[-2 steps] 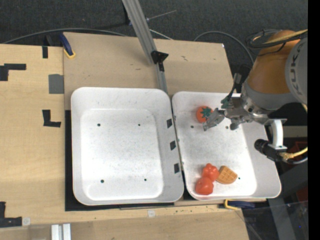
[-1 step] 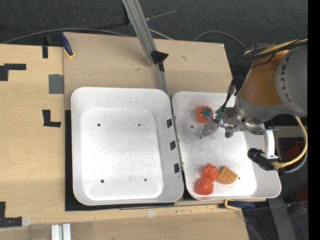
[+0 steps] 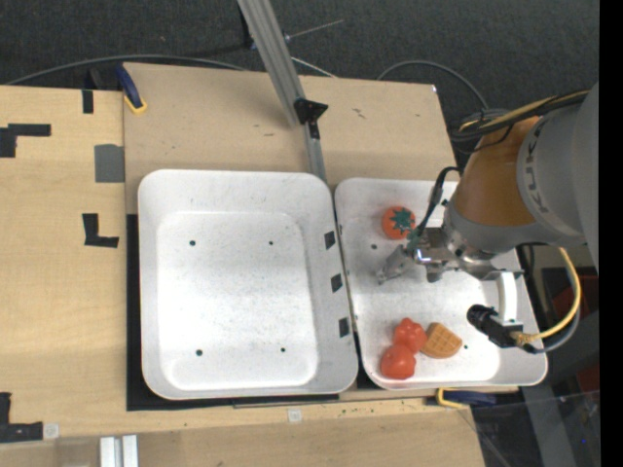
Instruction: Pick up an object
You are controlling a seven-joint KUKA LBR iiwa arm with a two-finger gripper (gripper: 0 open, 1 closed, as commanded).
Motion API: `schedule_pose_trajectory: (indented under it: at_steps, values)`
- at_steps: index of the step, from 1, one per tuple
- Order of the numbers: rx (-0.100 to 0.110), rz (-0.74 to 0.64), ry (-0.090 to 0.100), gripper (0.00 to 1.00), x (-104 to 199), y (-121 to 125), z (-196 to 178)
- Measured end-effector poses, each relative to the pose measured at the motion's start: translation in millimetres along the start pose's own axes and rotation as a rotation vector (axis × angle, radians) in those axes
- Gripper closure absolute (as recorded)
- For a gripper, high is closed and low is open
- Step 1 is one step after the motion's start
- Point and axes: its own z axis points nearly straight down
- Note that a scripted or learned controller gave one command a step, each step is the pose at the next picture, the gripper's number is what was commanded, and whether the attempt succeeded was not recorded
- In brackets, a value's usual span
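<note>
Right now the gripper (image 3: 401,264) sits low in the right bin (image 3: 368,202), fingers spread and holding nothing. Nearest is the tomato (image 3: 396,222), just up from the fingertips toward the far wall. Red pieces (image 3: 402,348) and a waffle (image 3: 441,341) lie well apart by the near wall.

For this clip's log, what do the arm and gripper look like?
The arm is bulky, rounded and grey, with an orange band above the wrist. The gripper is small, metallic grey. Black and yellow cables loop beside the arm.
</note>
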Motion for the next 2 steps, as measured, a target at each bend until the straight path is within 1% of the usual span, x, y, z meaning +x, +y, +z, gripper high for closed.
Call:
schedule_pose_trajectory:
  at_steps: [1, 2]
  values:
    - [-0.004, -0.002, 0.0, 1.0, 1, 1, -12]
    - [-0.012, 0.0, -0.002, 1.0, -4, 6, -74]
